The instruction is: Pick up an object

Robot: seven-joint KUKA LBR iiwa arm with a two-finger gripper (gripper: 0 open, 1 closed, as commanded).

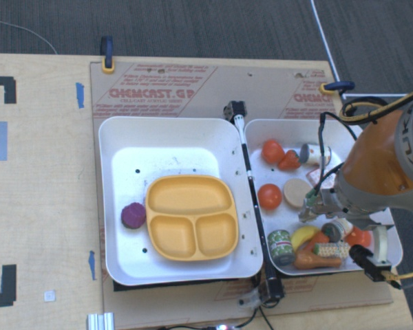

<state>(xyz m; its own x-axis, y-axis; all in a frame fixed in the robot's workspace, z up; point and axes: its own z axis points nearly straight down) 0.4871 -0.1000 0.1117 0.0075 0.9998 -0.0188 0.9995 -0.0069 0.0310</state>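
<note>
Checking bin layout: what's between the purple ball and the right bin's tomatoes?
The yellow divided tray and the black divider strip lie between the purple ball and tomatoes.

Two white bins, one yellow tray, one purple ball

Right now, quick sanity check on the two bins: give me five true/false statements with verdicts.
1. The yellow three-compartment plastic tray lies in the left white bin. True.
2. The purple round toy sits inside one of the tray's compartments. False: it lies on the bin floor beside the tray's left edge.
3. The claw is over the right white bin. True.
4. The green-labelled can lies in the left bin. False: it is in the right bin, near its front-left corner.
5. The tray's compartments hold red tomatoes. False: the red round tomato lies in the right bin.
</note>
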